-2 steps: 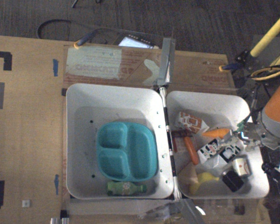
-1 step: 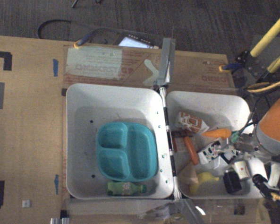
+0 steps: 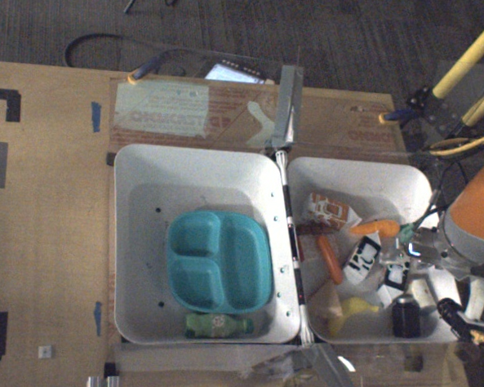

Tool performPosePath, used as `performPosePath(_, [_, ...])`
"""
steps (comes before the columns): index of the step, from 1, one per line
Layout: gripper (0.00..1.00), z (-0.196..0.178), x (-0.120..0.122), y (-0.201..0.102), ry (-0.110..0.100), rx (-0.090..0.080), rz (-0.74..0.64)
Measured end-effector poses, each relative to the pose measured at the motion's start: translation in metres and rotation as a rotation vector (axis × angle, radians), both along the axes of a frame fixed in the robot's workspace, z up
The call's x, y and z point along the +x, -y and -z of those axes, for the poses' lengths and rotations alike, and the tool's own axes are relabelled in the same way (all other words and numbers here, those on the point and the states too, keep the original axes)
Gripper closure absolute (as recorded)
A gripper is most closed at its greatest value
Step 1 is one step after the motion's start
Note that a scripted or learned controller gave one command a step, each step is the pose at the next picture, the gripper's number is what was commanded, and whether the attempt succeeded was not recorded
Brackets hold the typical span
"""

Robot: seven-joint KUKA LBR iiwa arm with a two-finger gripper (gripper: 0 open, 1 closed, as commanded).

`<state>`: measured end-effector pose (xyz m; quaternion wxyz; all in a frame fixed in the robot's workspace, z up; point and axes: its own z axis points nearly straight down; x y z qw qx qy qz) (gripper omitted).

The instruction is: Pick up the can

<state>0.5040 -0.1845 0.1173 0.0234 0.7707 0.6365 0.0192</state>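
Note:
A green can (image 3: 218,324) lies on its side in the left bin (image 3: 145,174), against the front wall just below a teal divided plate (image 3: 219,259). My gripper (image 3: 394,268) hangs low over the right bin (image 3: 406,181), on its right side, far from the can. It is close to a black-and-white packet (image 3: 362,260) and an orange carrot (image 3: 376,228). Nothing shows as held.
The right bin also holds a white-and-orange carton (image 3: 331,209), an orange sausage (image 3: 329,259), a small brown piece (image 3: 309,229) and a yellow fruit (image 3: 356,307). A metal divider (image 3: 289,232) separates the bins. Cardboard covers the bench around them.

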Motion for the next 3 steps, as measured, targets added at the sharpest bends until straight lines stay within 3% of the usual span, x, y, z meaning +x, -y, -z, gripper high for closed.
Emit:
performPosePath(1, [1.0,-0.06,0.052,0.015,-0.062,0.014,0.117])
performPosePath(2, [1.0,-0.081,0.061,0.018,-0.06,0.02,0.341])
performPosePath(3, [1.0,-0.054,0.078,0.029,-0.06,0.021,0.357])
